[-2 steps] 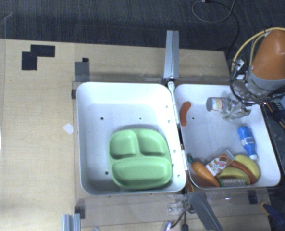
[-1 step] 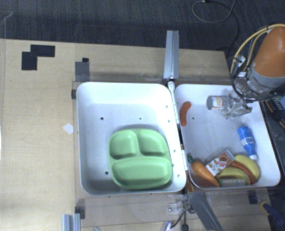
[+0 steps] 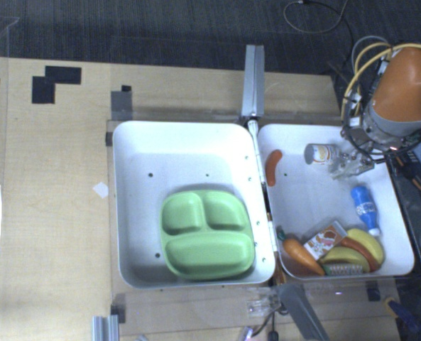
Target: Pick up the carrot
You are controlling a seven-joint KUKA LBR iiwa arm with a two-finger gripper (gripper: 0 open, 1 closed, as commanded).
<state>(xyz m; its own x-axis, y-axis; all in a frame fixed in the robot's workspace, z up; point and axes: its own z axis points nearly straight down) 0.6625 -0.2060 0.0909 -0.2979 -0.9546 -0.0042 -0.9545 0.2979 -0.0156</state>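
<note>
Green tray [image 3: 207, 234]: left bin, far left of the tool. Carrot [image 3: 300, 255]: right bin's near-left corner, touching a snack packet [image 3: 324, 241] (crowded); approach from its open left side. Tool [image 3: 353, 160]: far right; jaw state cannot be told.

The orange carrot [image 3: 300, 254] lay on its side in the right bin's [image 3: 316, 194] near-left corner, touching a small carton [image 3: 323, 242].

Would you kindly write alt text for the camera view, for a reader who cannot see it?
The gripper hovers over the right bin's far end beside a small can, far from the carrot at its near edge. The left bin holds a green tray.
</note>
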